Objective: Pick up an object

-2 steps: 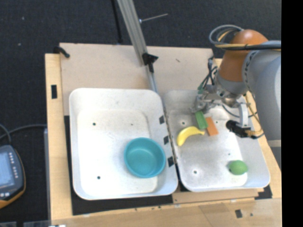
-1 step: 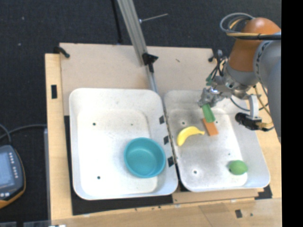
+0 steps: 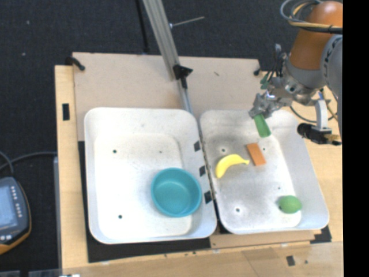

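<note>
My gripper (image 3: 260, 112) hangs over the back edge of the right bin (image 3: 305, 172), reaching in from the upper right. A small green stick-shaped object (image 3: 263, 126) sticks out from its tip, its upper end caught between the fingers, and it appears lifted above the bin floor. A yellow banana (image 3: 230, 165) lies in the middle of the right bin. Just to the banana's right is an orange block (image 3: 255, 154). A green round fruit (image 3: 289, 203) sits in the bin's front right corner.
A blue bowl (image 3: 176, 191) stands in the left bin (image 3: 115, 154) near its front right corner. A slanted metal pole (image 3: 164, 33) rises behind the bins and ends at their shared edge. Black cables run along the right side.
</note>
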`<state>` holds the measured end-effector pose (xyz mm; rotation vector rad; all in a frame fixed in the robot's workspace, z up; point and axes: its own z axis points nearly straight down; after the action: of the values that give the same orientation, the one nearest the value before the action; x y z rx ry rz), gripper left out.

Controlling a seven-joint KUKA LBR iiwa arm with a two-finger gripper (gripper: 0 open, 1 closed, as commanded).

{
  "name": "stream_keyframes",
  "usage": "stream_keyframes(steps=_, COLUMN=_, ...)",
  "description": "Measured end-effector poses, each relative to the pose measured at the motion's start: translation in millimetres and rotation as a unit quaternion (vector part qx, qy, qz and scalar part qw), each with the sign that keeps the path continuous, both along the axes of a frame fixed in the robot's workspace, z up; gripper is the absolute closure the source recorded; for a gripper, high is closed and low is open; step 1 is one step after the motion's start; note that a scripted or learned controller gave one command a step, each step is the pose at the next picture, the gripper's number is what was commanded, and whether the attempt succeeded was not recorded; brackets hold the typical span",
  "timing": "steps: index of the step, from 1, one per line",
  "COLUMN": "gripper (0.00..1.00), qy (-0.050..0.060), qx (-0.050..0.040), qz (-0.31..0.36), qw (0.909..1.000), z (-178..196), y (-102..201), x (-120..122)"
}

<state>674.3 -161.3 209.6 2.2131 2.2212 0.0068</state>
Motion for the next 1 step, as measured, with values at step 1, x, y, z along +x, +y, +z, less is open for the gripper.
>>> stream_keyframes(steps=1, gripper=1.0, qy=0.0, qx=0.0, qz=0.0, qw=1.0, z=55.1, y=-1.0, x=1.5)
